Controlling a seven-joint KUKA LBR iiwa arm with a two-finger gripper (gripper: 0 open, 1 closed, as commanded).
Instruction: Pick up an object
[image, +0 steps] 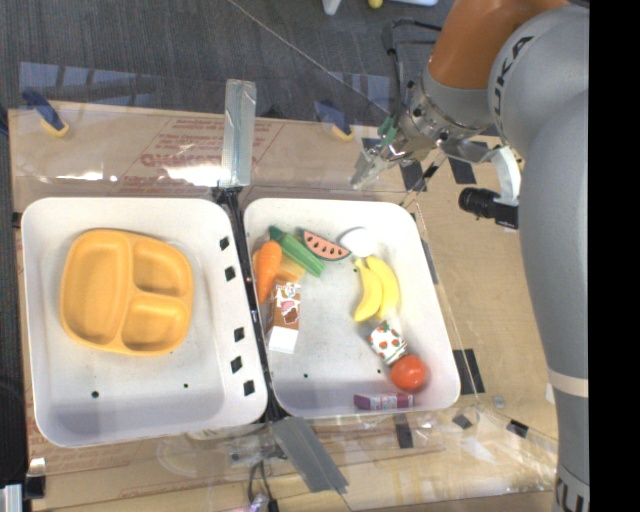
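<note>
The right bin (430, 300) holds several toy foods. An orange carrot (267, 268) lies at its left, beside a green vegetable (297, 250) and a watermelon slice (327, 244). Two yellow bananas (377, 287) lie in the middle right, with a small white object (357, 240) just behind them. A brown and white carton (286, 308) lies below the carrot. Toward the front right are a strawberry-print packet (387, 341), a red tomato (408, 373) and a pink bar (385, 401). My gripper (372, 165) hangs above the bench just behind the right bin's back rim, with nothing seen in it.
The left bin (40, 400) holds an orange divided plate (125, 290). A black divider with clips (245, 320) runs between the bins. The grey arm (545, 200) fills the right side. A taped silver strip (238, 130) stands behind the bins.
</note>
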